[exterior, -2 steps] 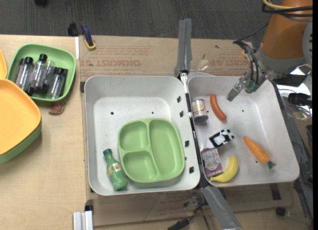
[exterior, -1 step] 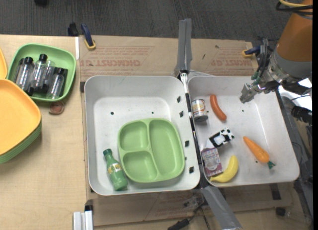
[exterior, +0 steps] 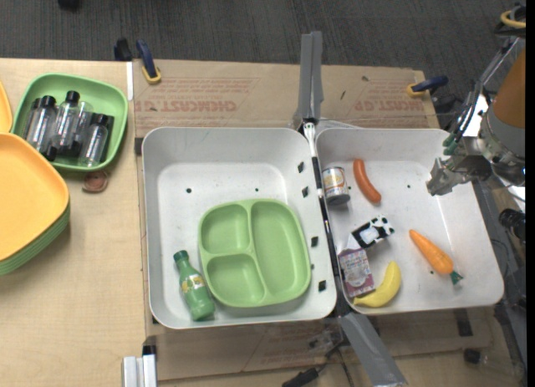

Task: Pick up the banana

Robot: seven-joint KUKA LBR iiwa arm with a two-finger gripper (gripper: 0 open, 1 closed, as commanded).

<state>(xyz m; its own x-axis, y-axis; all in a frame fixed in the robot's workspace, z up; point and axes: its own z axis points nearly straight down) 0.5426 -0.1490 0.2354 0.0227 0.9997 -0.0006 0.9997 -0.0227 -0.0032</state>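
The right white bin (exterior: 468, 289) holds the yellow banana (exterior: 380, 287) near its front edge beside a small packet (exterior: 356, 270), and the gripper (exterior: 441, 178), holding nothing, hangs far off, so it must reach over first.

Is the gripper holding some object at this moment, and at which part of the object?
Nothing is held. The grey two-finger gripper is above the right white bin's upper right area, apart from the yellow banana lying near the front edge.
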